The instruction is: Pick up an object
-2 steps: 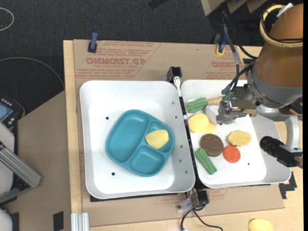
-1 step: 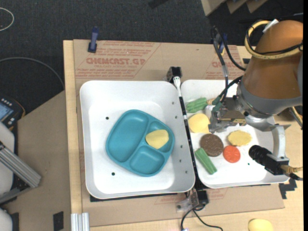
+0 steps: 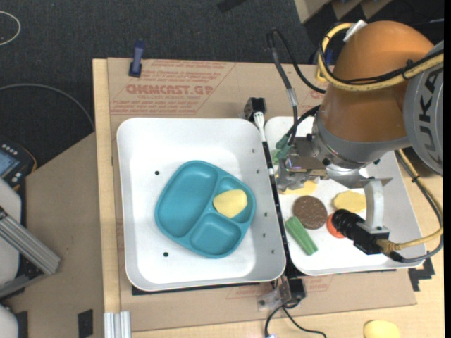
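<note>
Jaws could not be made out: the gripper sat low over the near-left part of the right bin, tucked beneath the arm's wrist, and the view did not settle whether it was open, closed, or had hold of anything. Metal parts of it lay close to the divider between the two bins.

Just beside the gripper, toward the camera, lay a round brown disc, flat, cookie-like, dark-speckled. Left of and below that, a green stick-shaped piece lay at a slant on the bin floor. Right of the disc, a pale yellow lump showed, partly covered by a grey bracket, and a scrap of red-orange peeked from under a black cylindrical fitting. A further bit of yellow showed right under the gripper; its shape was too hidden to tell.

Orange band of the arm bulked large above the right bin, hiding that bin's far half.

Left bin held a teal divided plate, three compartments, lying tilted to the bin's edges. In its right-hand compartment rested a pale yellow rounded object, lemon-like. Both bins sat on a cardboard sheet with red print.
</note>
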`<control>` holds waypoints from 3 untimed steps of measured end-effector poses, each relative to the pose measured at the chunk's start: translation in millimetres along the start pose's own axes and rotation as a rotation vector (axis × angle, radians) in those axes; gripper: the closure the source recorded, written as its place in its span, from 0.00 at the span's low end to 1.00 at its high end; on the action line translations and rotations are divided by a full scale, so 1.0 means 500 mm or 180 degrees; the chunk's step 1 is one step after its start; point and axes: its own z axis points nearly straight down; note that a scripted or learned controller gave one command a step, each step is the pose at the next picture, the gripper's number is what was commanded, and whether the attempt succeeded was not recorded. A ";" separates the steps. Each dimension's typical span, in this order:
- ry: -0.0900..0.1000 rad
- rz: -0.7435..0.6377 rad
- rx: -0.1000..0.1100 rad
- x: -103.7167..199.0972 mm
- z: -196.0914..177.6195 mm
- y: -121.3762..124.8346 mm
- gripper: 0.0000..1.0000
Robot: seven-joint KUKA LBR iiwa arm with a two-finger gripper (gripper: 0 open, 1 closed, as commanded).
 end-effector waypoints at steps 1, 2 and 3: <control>-0.0002 0.0010 -0.0001 0.071 -0.041 0.001 1.00; 0.0007 0.0017 -0.0045 0.060 -0.301 0.003 1.00; -0.0015 0.0035 0.0063 0.032 0.027 0.000 1.00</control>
